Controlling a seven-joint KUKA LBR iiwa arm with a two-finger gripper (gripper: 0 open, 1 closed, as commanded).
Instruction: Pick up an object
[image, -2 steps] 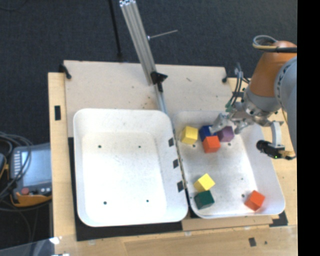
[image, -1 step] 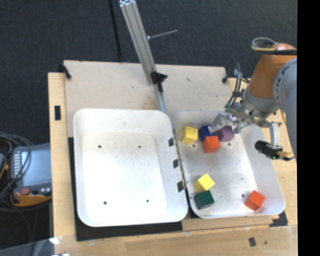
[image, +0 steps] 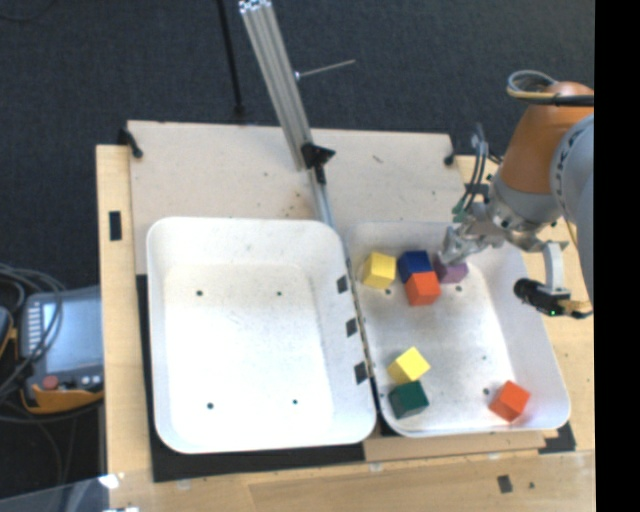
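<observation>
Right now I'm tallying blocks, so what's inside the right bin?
The right bin holds two yellow cubes, a blue cube, two orange ones, a green one and a purple block partly covered by the gripper.

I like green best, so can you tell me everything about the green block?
The green block is a small dark green cube with plain, smooth-looking faces, maybe painted wood or plastic. It sits flat on the floor of the right bin, near the front edge and close to the wall beside the other bin. A yellow block sits right behind it, tilted a little, and the two look like they touch. The tool is far off at the back of the bin.
</observation>
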